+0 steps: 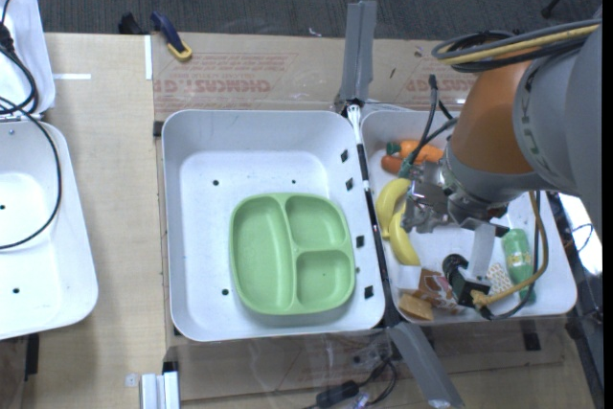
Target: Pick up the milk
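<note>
Grey arm [536,101] over right bin [565,287], banana [395,220] beside; milk perhaps hidden; fingers' state unclear

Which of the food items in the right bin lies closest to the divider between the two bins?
The banana: yellow and curved, it lies along the right bin's left wall. The orange carrot sits farther back, and the green bottle lies toward the bin's right side.

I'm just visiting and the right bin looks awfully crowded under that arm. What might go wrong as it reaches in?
The arm hangs low over the right bin, hiding much of what lies there, so it could close on the wrong thing. The banana, carrot and green bottle lie close together around the wrist; a descent might knock or pinch one. Cables loop down near the bottle and could snag.
</note>
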